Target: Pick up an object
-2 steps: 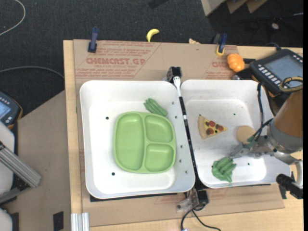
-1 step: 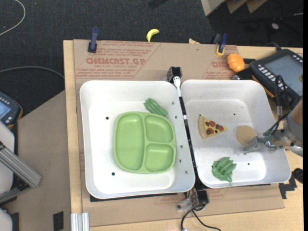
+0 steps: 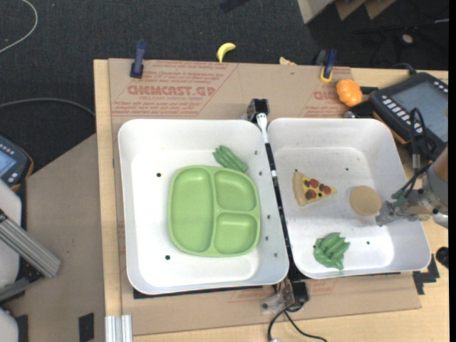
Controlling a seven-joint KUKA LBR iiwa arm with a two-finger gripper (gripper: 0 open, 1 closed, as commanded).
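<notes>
Seen from above, the gripper point(image 3: 388, 214) hangs low at the right bin's point(image 3: 370, 262) right wall, its opening impossible to judge, nothing visibly held. Just to its left lies one round tan cookie point(image 3: 365, 200), flat and plain. Further left sits one pizza slice point(image 3: 311, 188); one bunch of green beans point(image 3: 331, 250) lies below-left. Well left, the left bin point(image 3: 142, 191) carries one green divided plate point(image 3: 214, 210) and a second bean bunch point(image 3: 230, 158). The arm is cut off at the frame's edge.
</notes>
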